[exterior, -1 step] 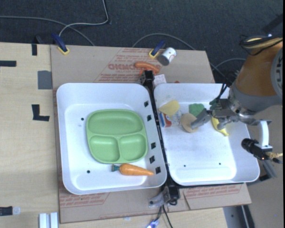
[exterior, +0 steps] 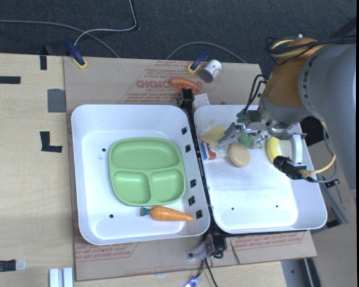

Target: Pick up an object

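While the arm [exterior: 311,82] leans in from the right, the end effector [exterior: 246,133] sits low over the far-left part of the right bin [exterior: 269,211]. Can't tell from here whether it's open or closed on anything; the metal parts blur into the clutter.

Around it: green item [exterior: 245,140] right at the tip, tan round object [exterior: 239,156] just beside it toward the near edge, pale yellow piece [exterior: 211,136] against the bin's left wall, yellow object [exterior: 273,147] to the right under the wrist. Any of these is a candidate pick.

Left bin [exterior: 87,178] holds the green divided plate [exterior: 147,171] mid-bin and a carrot [exterior: 167,214] near its near-right corner, well apart from the tool.

Risks, my read: items are packed close, so closing could nudge the tan round one away or pinch two things at once. Round shape likely to squirt out. Proximity to the bin's left wall could cause a scrape on descent.
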